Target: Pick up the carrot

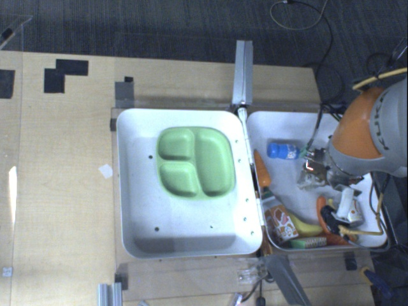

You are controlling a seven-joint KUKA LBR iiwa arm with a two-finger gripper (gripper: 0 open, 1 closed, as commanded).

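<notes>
Carrot (pixel 260 169) by divider, left of fingers (pixel 313 178).

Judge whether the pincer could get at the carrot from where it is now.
Probably yes. The carrot lies uncovered along the left wall of the right bin, nothing on top. The pincer hangs nearby in the same bin, though the wall leaves little room.

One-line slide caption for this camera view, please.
KUKA arm's pincer over the right bin; carrot lies along its left wall; green divided tray in left bin.
</notes>
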